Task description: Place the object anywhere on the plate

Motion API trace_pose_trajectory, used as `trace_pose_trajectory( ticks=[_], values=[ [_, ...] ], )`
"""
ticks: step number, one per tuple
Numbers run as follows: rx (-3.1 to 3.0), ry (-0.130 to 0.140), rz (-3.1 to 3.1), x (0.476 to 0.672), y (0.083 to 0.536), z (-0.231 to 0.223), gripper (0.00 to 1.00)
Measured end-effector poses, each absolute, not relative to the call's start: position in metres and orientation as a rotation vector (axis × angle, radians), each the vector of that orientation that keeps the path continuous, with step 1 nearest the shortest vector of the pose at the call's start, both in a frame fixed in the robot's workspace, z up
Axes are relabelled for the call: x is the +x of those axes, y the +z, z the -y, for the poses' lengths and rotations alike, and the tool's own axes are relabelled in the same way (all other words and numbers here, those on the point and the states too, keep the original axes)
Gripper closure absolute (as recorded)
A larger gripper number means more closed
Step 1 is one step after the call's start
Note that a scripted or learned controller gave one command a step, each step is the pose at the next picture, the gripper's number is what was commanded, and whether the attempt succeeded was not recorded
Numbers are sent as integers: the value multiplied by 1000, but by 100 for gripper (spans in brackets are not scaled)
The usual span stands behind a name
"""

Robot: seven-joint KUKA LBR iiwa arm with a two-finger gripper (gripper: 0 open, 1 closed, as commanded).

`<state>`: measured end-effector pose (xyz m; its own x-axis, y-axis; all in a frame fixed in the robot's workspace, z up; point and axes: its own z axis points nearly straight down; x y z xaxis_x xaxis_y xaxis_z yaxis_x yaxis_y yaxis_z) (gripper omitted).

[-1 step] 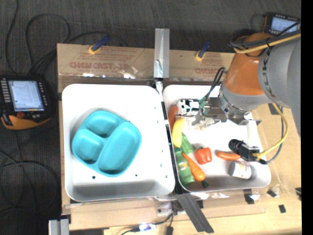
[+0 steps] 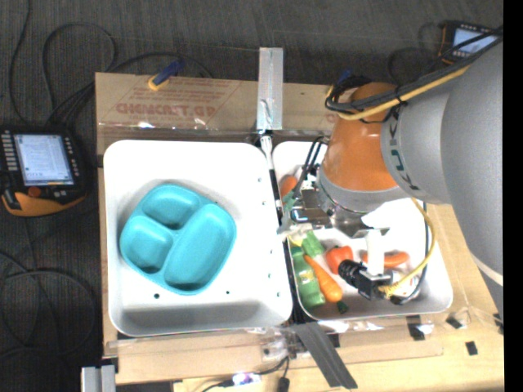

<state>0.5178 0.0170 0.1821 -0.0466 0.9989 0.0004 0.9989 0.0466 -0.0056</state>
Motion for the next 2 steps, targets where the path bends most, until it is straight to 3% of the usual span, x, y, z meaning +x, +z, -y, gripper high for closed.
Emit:
trace_pose_trajectory(
  ticks=[1, 2],
  values=[
    [-2164, 7, 2273, 482, 183, 41, 100],
    [-1899, 4, 2497, 482, 182, -32, 100]
  ],
)
